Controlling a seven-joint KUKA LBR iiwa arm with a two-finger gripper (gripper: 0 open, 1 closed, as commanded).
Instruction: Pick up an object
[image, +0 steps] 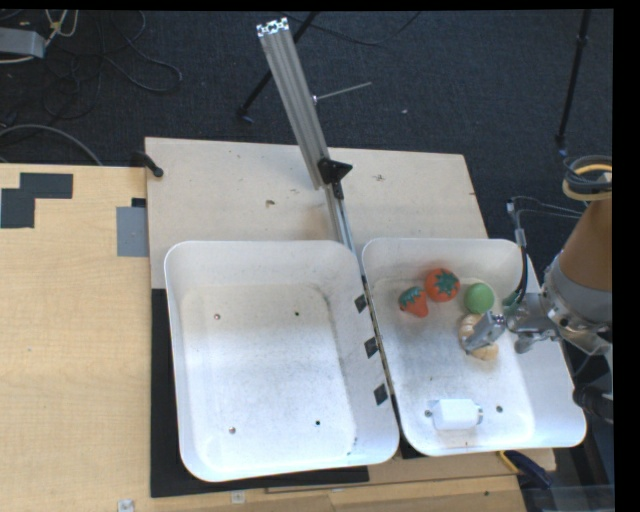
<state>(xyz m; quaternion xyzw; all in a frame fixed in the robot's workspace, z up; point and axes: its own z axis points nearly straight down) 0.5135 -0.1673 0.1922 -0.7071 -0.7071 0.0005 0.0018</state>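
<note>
Camera view: right bin (555, 425) holds toys; gripper (484, 335) grip state unclear

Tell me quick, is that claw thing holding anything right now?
Gripper: down in the right bin, right at a tan object; whether it grips it cannot be told.

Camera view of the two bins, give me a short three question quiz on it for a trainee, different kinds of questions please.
1. True or false: the green ball lies in the left bin.
2. Which lies nearest the front rim of the right bin? A) orange-red toy B) white block C) green ball
3. Fill in: the gripper sits over a ___ object.

Key: 1 false; 2 B; 3 tan.
</note>
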